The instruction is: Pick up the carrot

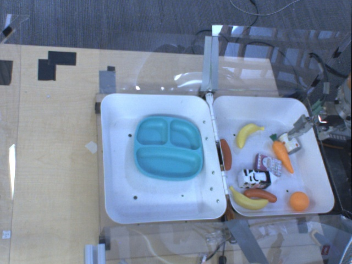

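Note:
The carrot (283, 156), orange with a green top, lies slanted in the right half of the right bin (275, 106). Its green end points up and to the left. My gripper (294, 137) reaches in from the right edge and sits low, right by the carrot's upper end, touching or nearly touching it. The carrot still rests on the bin floor.
Also in the right bin are a yellow banana (248, 133), a purple carton (268, 164), a black-and-white toy (253, 177), a second banana (246, 199), a red sausage (260, 194) and an orange (299, 201). Another sausage (225, 154) lies by the divider. The left bin (118, 191) holds a blue divided plate (168, 147).

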Available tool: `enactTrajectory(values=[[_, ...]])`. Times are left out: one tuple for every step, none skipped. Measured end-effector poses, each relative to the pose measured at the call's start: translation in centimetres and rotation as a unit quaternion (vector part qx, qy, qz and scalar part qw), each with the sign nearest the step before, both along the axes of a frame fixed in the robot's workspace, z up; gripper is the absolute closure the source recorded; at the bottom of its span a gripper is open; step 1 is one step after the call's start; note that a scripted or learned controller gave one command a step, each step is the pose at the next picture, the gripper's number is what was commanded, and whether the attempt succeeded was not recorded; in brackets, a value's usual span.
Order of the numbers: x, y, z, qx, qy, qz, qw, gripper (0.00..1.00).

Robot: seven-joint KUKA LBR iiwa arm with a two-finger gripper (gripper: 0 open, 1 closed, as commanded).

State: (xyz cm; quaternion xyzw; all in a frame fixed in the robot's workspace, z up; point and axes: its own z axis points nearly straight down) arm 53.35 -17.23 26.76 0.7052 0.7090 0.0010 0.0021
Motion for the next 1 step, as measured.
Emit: enactTrajectory(values=[[2.69, -2.21, -17.21, 0.0010, -0.001, -0.113, 0.9936, 0.00]])
